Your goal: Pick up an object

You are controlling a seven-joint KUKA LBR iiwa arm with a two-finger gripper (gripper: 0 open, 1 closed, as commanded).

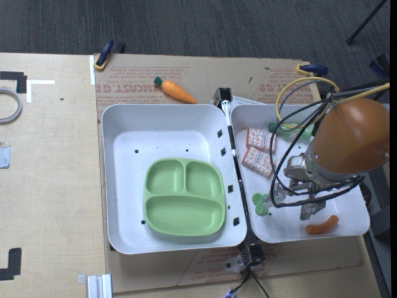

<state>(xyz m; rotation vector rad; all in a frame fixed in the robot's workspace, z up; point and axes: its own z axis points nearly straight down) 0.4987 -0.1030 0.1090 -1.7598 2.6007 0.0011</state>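
- The arm (347, 138) hangs low over the right bin (347, 231), its orange band and a tangle of cables covering most of the wrist.
- The gripper (308, 208) sits near the bin's front edge; from above, whether its fingers are open or closed cannot be told, and nothing shows between them.
- Closest to it is a small orange sausage (322, 225), lying flat on the bin floor by the front wall, just beside and slightly below the gripper in the view.
- Other candidates in the same bin: two patterned packets (257, 149) toward the back left, a small green toy (260, 203) against the left wall, and a green piece (282, 128) near the back.
- The left bin (118, 185) holds a green divided plate (184, 197); a toy carrot (175, 90) lies on the table behind that bin, well apart from the arm.
- Judged step: approach or descent onto a target, most likely the sausage; no lift has begun.
- The next move calls for centring over the sausage, lining the grasp across its short width, and going down without scraping the front wall.
- The sausage's closeness to that wall could block one side of the grasp.
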